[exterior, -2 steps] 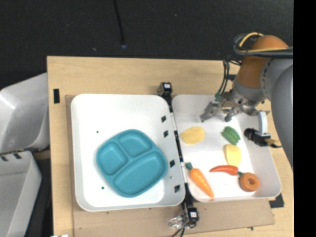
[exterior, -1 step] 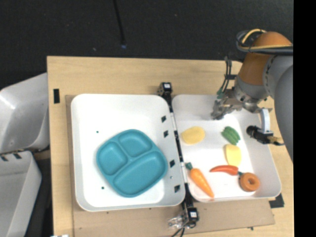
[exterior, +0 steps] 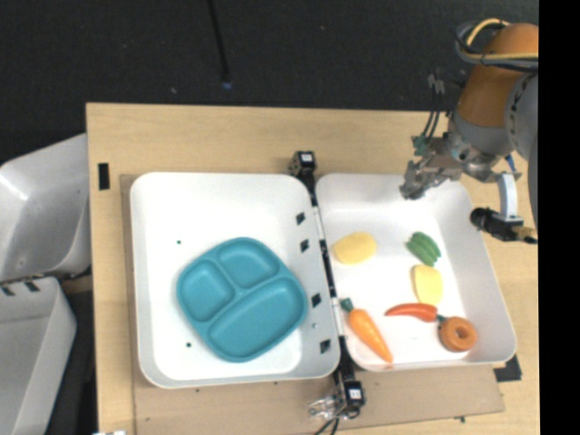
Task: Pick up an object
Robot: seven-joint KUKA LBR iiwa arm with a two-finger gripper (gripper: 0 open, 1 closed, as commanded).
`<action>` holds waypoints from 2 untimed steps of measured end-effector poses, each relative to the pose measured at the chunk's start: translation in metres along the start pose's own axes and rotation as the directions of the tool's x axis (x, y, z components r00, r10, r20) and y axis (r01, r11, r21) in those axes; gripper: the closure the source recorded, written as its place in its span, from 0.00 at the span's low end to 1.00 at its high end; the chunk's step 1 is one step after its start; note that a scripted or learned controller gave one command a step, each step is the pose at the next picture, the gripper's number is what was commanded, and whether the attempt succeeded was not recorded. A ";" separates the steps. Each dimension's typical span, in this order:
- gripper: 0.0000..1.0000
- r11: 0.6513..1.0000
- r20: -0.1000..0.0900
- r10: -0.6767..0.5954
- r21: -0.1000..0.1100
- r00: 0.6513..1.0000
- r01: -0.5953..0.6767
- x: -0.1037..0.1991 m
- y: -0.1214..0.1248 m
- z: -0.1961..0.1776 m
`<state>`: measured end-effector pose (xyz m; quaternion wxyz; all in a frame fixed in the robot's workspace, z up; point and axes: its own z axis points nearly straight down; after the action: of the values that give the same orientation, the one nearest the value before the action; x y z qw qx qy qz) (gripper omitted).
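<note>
In the camera view, the gripper (exterior: pixel 415 186) hung over the right bin's (exterior: pixel 381 208) far edge; I cannot tell its state. A lemon (exterior: pixel 353 247), pepper (exterior: pixel 423 247), carrot (exterior: pixel 368 332) and chili (exterior: pixel 412 312) lay below; a blue plate (exterior: pixel 239 298) sat in the left bin (exterior: pixel 154 243).

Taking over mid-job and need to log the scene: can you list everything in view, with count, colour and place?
Bins: 2, white, side by side on the bench; left bin, right bin.
Divided plate: 1, blue, three compartments, lying in the left bin.
Toy lemon: 1, yellow, right bin, near its left wall.
Toy green vegetable: 1, green, right bin, middle right.
Pale yellow toy food: 1, just below the green one.
Toy chili pepper: 1, red, right bin, towards the front.
Toy carrot: 1, orange, front left corner of the right bin.
Round orange toy: 1, front right corner.
Bench: 1, light wood.
Arm: 1, grey with orange band, from the right.
Gripper: 1, over the right bin's back edge.
</note>
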<state>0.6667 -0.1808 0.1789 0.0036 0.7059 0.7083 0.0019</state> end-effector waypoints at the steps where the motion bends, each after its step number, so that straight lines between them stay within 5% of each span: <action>1: 1.00 1.000 0.000 0.000 0.000 1.000 0.000 0.005 0.009 -0.058; 2: 1.00 1.000 -0.001 -0.002 0.003 1.000 0.002 0.004 0.010 -0.074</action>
<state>0.6760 -0.1761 0.2525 0.0021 0.7051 0.7091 0.0010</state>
